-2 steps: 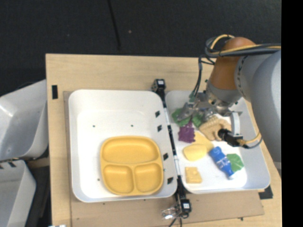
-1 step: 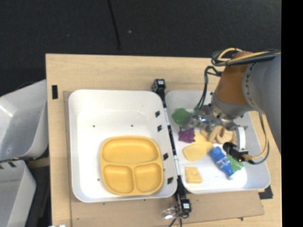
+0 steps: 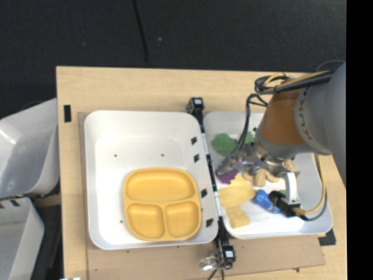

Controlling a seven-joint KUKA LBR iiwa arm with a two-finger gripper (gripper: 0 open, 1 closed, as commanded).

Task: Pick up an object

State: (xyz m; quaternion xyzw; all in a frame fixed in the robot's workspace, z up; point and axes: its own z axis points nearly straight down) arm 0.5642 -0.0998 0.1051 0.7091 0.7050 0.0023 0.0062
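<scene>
I see the jaws (image 3: 260, 169) down among the clutter in the right bin (image 3: 326, 223), near the table's right edge; cannot tell their spread. Green piece (image 3: 222, 143), purple piece (image 3: 227, 167), yellow pieces (image 3: 236, 196), blue piece (image 3: 263, 200) lie there. Yellow tray (image 3: 162, 203) sits in left bin (image 3: 116, 133).

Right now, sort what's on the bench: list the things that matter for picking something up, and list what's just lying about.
For the job:
gripper, down in the right bin
green piece
purple piece
pale yellow piece
tan block
blue piece

Just lying about:
yellow divided tray
left bin
</scene>
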